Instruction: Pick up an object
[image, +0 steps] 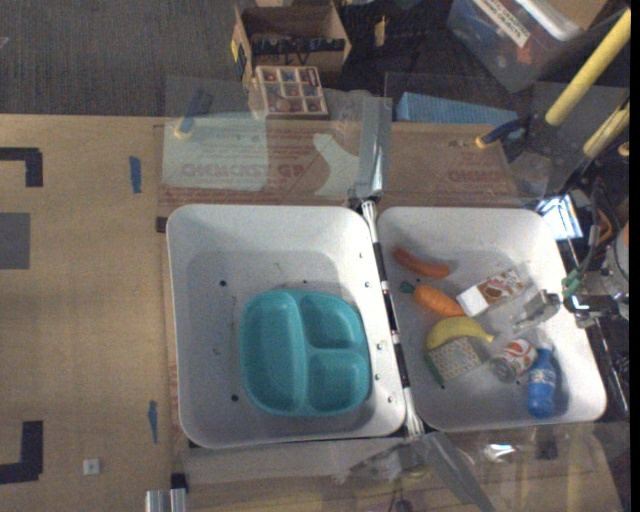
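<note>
Wooden benchtop filled my feed, carrying the left bin and the right bin side by side. I took the right bin as my landmark.

Just left of it, in the left bin, lay a teal divided tray, the biggest loose thing. Inside the right bin sat the candidates: a blue bottle near the front right corner, a yellow banana in the middle, a grey sponge-like block touching the banana's front side, a red and white can between the banana and the bottle, a small carton toward the back, a carrot just left of the carton, and a sausage-like piece nearest the back left.

The gripper hung low over the right bin's right half, just beside the carton. It was small and blurred on my screen, so I could not tell how far it was spread, and I saw nothing held in it.

I judged the crowding the main risk: the carton, can and bottle lay close together, so a descent could nudge one aside or pinch two at once. The can and bottle looked likely to roll away.
</note>
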